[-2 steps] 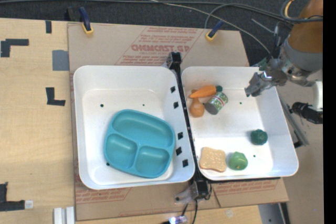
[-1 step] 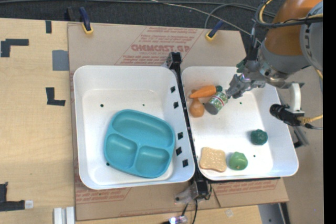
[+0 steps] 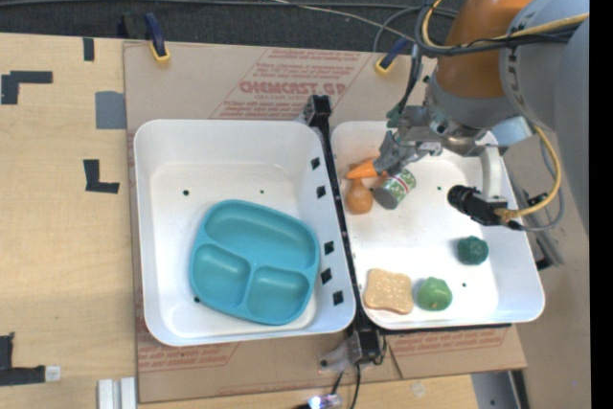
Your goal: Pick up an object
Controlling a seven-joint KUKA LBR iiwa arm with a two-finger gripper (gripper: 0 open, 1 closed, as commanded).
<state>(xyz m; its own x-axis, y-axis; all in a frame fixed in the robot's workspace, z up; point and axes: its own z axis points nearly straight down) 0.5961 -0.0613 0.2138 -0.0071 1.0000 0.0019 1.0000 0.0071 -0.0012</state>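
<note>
From above, the bench holds two white bins. The left bin (image 3: pixel 153 158) has a blue tray (image 3: pixel 254 261) in it. The right bin (image 3: pixel 517 302) has the small things: a can (image 3: pixel 395 189), a carrot (image 3: pixel 362 170), a brown ball (image 3: pixel 358 198), a toast slice (image 3: pixel 388 291), a light green lump (image 3: pixel 434 293) and a dark green lump (image 3: pixel 470 250).

The arm (image 3: pixel 508 53) comes in from the right. Its claw (image 3: pixel 397 163) hangs low at the top left of the right bin, right over the can. The can may be touching the claw tips, but I cannot tell how wide the claw is open, or if it has hold of anything.

The can looks like the thing to pick up. It lies tipped on its side, so it may roll. A good grab would squeeze it across its round middle, then lift straight up and slowly.

The carrot and brown ball sit just beside the can, near the wall between the bins. That side is tight. There is more open floor to the right of the can and toward the middle of the bin, so moving that way is safer.
</note>
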